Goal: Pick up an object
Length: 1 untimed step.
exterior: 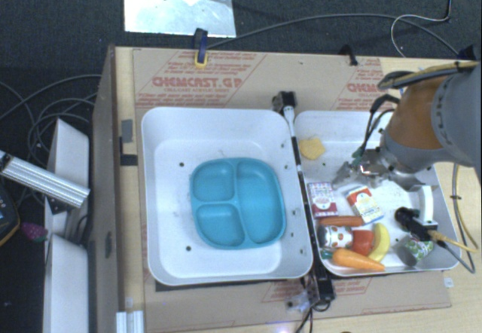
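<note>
Several toys (354, 237) crowd the right bin (331, 128) below the gripper (360, 171).

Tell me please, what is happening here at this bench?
A grey and orange robot arm reaches into the right bin, its gripper low over the bin floor near a small carton. Toy foods lie there: a carrot, a banana, a yellow chip. Nothing looks picked up yet. The left bin holds a blue divided tray.
</note>
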Tool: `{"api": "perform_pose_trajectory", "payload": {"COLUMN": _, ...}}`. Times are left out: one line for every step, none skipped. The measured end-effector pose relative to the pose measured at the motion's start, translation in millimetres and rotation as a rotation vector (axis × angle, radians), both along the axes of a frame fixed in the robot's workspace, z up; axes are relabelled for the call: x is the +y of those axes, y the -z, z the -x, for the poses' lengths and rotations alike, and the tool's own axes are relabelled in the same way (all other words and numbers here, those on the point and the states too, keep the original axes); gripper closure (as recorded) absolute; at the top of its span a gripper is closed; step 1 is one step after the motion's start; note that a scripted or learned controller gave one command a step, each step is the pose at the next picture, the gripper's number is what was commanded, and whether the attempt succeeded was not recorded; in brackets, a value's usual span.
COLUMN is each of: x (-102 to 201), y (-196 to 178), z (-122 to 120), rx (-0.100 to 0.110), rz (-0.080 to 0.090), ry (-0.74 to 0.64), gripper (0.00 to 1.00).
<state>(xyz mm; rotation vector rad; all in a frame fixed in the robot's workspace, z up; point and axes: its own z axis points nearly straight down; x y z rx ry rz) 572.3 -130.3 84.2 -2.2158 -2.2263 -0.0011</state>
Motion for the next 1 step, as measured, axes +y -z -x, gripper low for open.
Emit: {"api": "perform_pose_trajectory", "payload": {"x": 23.9, "y": -0.1, "z": 32.8, "rx": -0.002, "rz": 0.002, "ry": 0.004, "gripper": 0.00}}
